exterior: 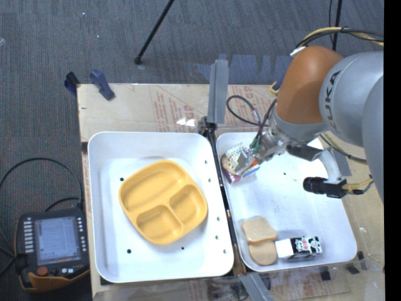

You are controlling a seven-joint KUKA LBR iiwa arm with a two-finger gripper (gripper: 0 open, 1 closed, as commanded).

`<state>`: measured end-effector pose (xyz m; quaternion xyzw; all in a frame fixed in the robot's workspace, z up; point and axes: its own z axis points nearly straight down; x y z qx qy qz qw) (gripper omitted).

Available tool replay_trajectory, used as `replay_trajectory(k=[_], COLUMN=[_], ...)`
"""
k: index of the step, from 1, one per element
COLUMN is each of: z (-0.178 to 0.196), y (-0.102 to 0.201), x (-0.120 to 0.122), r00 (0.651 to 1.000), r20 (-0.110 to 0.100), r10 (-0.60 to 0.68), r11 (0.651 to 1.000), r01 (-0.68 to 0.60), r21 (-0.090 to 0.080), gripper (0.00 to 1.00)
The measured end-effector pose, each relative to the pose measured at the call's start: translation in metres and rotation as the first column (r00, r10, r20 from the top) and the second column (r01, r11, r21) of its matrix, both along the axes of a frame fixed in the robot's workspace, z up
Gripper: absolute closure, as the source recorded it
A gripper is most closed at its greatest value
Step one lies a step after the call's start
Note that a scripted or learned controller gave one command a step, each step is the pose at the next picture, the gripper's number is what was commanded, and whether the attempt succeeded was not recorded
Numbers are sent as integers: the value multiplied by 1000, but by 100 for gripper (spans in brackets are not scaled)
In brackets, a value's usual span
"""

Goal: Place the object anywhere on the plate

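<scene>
Gripper (245, 160) clamping shiny wrapped packet (237, 162), hovering over right bin (326, 231) far-left corner; yellow plate (163, 200) lying left, nearer.

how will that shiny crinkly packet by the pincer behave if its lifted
The shiny packet looks like thin crumpled wrapper, so probably light and floppy, sagging from a pinch. Its glossy film may be slippery. Lying against the right bin's wall, it would likely slide, not roll.

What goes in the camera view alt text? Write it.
The arm's tool hangs at the right bin's upper left, at a crinkly wrapped packet. The yellow divided plate sits in the left bin; bread slices and a small carton lie right.
</scene>
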<state>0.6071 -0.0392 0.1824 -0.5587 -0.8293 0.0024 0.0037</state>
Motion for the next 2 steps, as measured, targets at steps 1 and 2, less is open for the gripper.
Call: replay_trajectory(k=[1,2], z=[0,0], y=[96,96], x=[-18,-18], r00=[994,994], r20=[0,0], r10=[114,114], r11=[994,994], r01=[-114,-114], r21=[0,0], gripper=[100,0])
